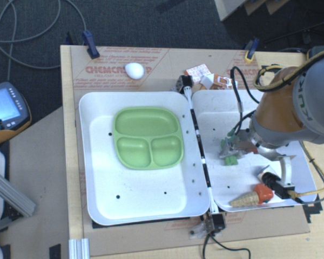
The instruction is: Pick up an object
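Arm (283, 109) reaches in from the right, over the right bin (216, 112). Gripper (230, 150) is low in the left half of that bin, close to the divide between the bins. A small green piece (230, 159) lies on the bin floor right at the gripper's tip, with a second bit of green just above it, partly hidden by the gripper. Cannot tell whether the gripper is released or clenched, nor whether the green piece is grasped. A tan cone (247, 198) with an orange-red top lies on its side at the bin's near edge, tip pointing left, well apart from the gripper. Left bin (97, 188) holds a green three-part plate (148, 137), flat, toward the far side. On the bench (151, 58) beyond the bins: a white egg (134, 70) behind the left bin, and small packets (205, 75) at the far rim near the divide.
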